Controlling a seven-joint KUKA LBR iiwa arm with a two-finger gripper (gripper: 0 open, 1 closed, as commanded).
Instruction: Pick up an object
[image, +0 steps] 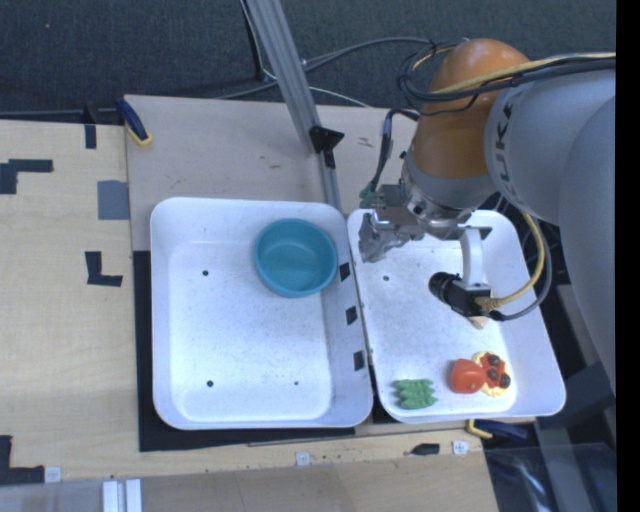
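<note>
Two white bins are seen side by side on the surface (60, 300), with the arm (520, 120) reaching in from the right.

In the left bin (180, 400) a blue bowl (295, 257) is set upright near the far right corner, close to the wall shared with the right bin (540, 400). The tool (375, 238) is held over the far left part of the right bin, just beside that shared wall; whether it is open or closed cannot be told, and nothing is seen gripped in it. Nearer the camera, along the front of the right bin, a green toy (414, 393) is placed, and to its right a red and yellow toy (478, 374), the two near each other but apart. Both are well apart from the tool.
</note>
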